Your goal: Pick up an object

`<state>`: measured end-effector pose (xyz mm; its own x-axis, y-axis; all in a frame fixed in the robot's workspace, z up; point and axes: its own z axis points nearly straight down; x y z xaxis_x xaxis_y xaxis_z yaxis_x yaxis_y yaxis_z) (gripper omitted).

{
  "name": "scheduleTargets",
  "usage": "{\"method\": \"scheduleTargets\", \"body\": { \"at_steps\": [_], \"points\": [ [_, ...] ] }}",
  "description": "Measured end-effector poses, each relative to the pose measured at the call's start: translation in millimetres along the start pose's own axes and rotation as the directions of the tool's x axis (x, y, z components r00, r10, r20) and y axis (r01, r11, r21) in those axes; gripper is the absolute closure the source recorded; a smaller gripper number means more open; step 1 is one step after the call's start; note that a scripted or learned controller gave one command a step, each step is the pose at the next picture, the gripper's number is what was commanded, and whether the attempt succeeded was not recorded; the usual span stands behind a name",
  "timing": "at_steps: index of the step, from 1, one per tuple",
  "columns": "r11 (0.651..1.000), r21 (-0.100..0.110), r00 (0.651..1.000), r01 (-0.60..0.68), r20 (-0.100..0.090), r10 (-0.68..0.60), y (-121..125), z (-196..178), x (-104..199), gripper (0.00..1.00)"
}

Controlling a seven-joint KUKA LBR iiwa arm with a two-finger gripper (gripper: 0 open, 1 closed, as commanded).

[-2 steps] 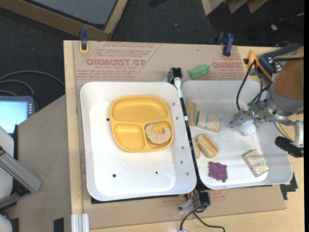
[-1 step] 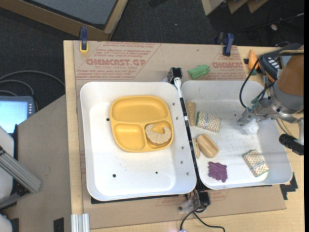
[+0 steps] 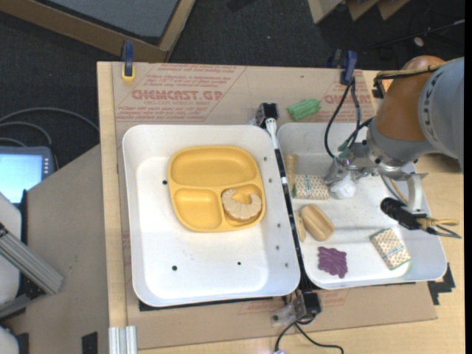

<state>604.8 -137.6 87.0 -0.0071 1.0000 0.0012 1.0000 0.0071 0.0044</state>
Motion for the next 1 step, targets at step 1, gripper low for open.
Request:
{"method": "scheduleTargets", "body": {
  "at_steps": [1],
  "points": [
    [1.000,-0.008,1.000,0.000,0.000,0.000,-16.1,-104.7,65.4,1.00]
  ]
}}
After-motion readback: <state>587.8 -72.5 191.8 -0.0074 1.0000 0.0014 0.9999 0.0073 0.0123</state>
